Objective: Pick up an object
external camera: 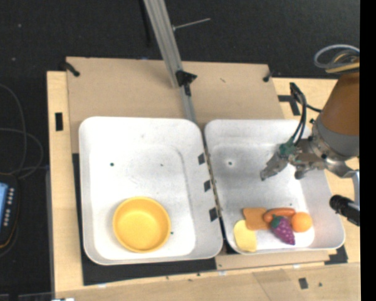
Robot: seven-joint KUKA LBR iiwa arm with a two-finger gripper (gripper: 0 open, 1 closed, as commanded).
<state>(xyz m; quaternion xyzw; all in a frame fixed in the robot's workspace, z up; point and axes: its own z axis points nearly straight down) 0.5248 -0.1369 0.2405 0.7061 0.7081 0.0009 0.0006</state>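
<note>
1. Presently the gripper is seen above the right bin, nothing held; how far it is parted cannot be told
2. Toy food is clustered at the near edge: purple grapes, an orange, a yellow piece
3. One outlying item should be chosen, and the descent centred on it

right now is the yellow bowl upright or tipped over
Upright: the yellow bowl sits in the left bin with its round opening facing up, and its inside looks empty.
</note>
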